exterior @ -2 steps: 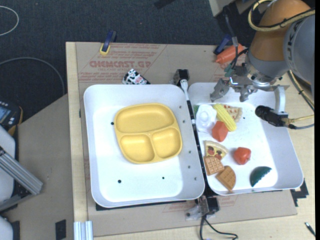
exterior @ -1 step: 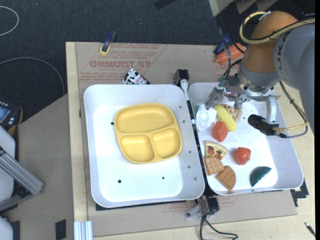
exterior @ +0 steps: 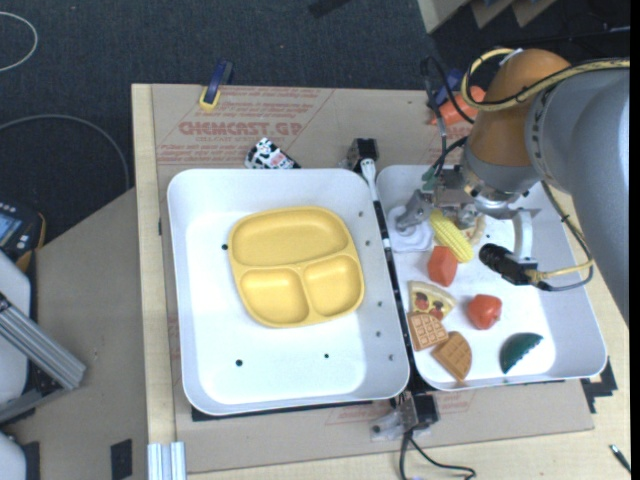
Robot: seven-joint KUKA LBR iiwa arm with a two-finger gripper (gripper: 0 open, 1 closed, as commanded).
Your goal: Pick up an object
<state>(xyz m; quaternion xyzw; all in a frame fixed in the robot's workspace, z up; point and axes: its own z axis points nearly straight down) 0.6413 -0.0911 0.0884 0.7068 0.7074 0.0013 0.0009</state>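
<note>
Underneath, a cardboard sheet (exterior: 300,118) (dark carpet (exterior: 120,28) around); pincer (exterior: 440,218) state unclear.

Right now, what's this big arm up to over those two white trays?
The grey robot arm reaches into the right bin, its gripper down by a toy corn cob. I can't tell whether it grips anything. Nearby lie toy tomatoes, a waffle and a pizza slice. The left bin holds a yellow divided plate.

The bench (exterior: 160,268) is carrying two white bins side by side: the left bin (exterior: 200,348) toward nine o'clock, the right bin (exterior: 570,348) toward three. A clamp (exterior: 213,86) is sitting at eleven o'clock on its far edge.
</note>
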